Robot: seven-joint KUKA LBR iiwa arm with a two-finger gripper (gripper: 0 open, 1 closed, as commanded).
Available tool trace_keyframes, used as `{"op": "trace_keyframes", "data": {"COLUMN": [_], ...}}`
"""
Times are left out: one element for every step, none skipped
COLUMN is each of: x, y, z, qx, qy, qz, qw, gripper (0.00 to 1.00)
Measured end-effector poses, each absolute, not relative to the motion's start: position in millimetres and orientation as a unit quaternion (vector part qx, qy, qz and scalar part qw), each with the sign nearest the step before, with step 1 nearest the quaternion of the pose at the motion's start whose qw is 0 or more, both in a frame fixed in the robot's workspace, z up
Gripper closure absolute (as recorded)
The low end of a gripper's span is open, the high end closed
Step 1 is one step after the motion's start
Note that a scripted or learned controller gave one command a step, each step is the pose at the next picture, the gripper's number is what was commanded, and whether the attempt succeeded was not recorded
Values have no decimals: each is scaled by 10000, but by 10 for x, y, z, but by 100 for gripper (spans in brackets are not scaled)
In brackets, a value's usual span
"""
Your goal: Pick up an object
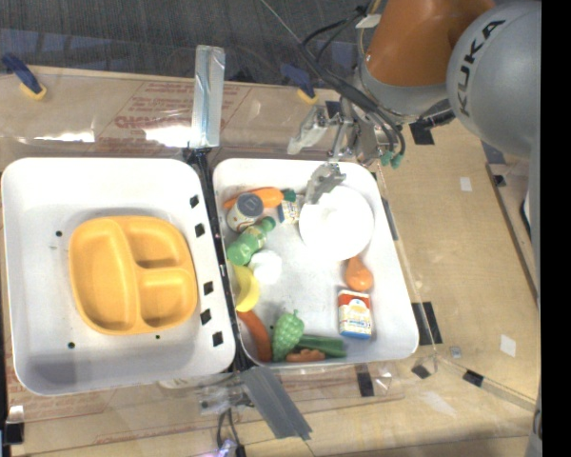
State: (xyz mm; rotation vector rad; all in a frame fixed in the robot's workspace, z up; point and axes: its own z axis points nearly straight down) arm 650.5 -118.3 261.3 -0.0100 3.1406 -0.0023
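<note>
a round white plate [337,222] lies in the far right part of the right bin [392,255], and it is the object nearest the gripper [322,181]. the gripper hangs over the plate's far left edge, its metal tip pointing down at the rim. the view does not show whether it is wide or narrow, and nothing can be seen held in it.

just left of the plate, along the bin's far left side, sit an orange can [257,202], a small round jar [244,221] and a green bottle [245,248]. near the plate's near edge lies a small orange fruit [359,274], and nearer still a small carton [356,315]. a white ball [265,268], a banana [245,290], a green bumpy fruit [287,334], a carrot [255,332] and a cucumber [322,345] crowd the near left corner.

the left bin [29,255] holds a yellow divided tray [133,274], well apart from the arm [438,36].

the likely trouble: the plate lies flat and thin, so a downward grasp at its rim may slide off or only tip it. the can and jar are close, and a small error to the left could knock them or pinch two things at once.
</note>
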Motion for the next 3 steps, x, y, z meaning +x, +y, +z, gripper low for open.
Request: {"op": "trace_keyframes", "data": {"x": [5632, 5152, 4801], "y": [-1878, -2097, -2075], "z": [1974, 933, 933], "qx": [1162, 2010, 2509], "qy": [9932, 9796, 9680], "qz": [-2, -2, 7], "qw": [-10, 30, 19], "gripper": [0, 0, 0]}}
